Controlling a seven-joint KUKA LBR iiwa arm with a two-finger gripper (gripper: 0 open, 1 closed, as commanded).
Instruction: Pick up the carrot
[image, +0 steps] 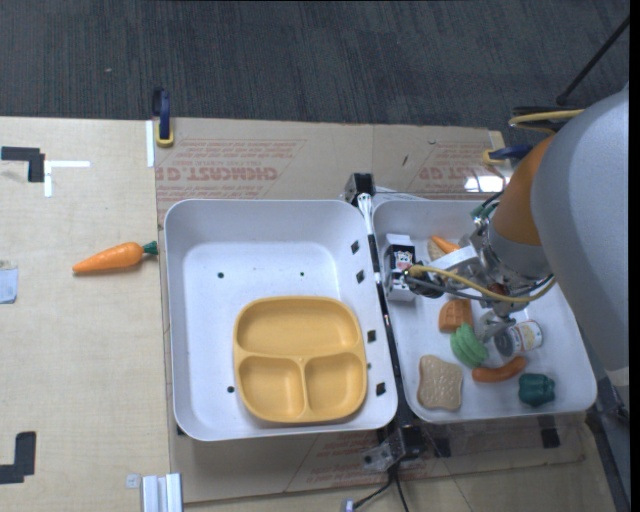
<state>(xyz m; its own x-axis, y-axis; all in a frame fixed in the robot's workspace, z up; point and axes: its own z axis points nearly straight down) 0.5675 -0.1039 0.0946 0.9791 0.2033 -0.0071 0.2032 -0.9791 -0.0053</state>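
Observation:
An orange carrot (110, 258) with a green stub end lies on the cardboard bench top, to the left of the left bin and outside both bins. My gripper (493, 322) hangs low over the middle of the right bin (575, 330), far to the right of that carrot. It sits among the toy foods there, close to an orange piece (455, 315) and a green leafy piece (467, 346). The wrist and cables hide how its jaws stand. Nothing can be seen held in it.
The left bin (200, 300) holds a yellow divided plate (300, 358). The right bin also holds a bread slice (440, 383), a reddish-orange sausage shape (497, 372), a green pepper (535, 388), a small can (522, 335) and an orange bit (441, 243) at the back.

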